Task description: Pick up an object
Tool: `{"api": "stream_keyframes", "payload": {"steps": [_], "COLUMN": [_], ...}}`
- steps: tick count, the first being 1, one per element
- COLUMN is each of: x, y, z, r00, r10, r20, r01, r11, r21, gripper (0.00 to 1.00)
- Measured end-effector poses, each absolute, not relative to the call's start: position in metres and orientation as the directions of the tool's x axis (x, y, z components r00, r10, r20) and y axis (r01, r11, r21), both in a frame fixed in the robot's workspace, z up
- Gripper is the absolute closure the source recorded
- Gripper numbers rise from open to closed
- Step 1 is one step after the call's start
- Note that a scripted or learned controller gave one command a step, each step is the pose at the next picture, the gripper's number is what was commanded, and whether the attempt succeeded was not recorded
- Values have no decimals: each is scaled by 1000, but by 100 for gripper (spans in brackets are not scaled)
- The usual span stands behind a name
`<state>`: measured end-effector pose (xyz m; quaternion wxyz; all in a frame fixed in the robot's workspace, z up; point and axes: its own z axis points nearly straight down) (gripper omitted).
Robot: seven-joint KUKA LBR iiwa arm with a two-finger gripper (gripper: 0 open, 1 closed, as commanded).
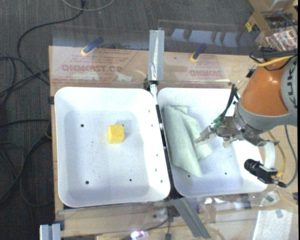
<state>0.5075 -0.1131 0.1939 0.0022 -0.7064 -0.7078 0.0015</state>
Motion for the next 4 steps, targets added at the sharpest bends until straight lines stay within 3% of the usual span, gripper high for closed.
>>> {"api": "stream_keyframes", "payload": {"steps": [1,2,3,4], "x": [555,597,599,558], "y": [-99,-125,-123,-78], "z": [108,94,103,215], "r00": [124,-83,-83,-179], "r10": [992,997,997,984], "r20": [1,-4,-1,1], "r01": [992,996,996,984], "r11": [-124,83,83,179], "r21": [-6,16,19,-3], "gripper": [0,0,100,100]}}
